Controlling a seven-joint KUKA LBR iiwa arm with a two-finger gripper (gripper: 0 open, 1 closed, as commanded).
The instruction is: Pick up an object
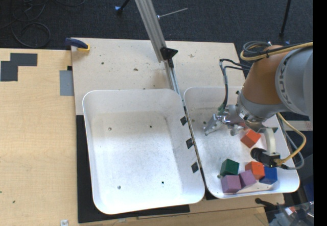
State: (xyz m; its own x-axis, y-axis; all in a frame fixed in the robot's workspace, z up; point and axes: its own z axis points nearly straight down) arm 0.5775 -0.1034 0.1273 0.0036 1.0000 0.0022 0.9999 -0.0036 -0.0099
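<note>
Your arm reaches in from the right, over the right bin.
Its gripper sits mid-bin; you cannot tell its state. An orange block lies just beside it, lower right. Green, purple, orange and blue blocks cluster in the bin's lower right corner.
</note>
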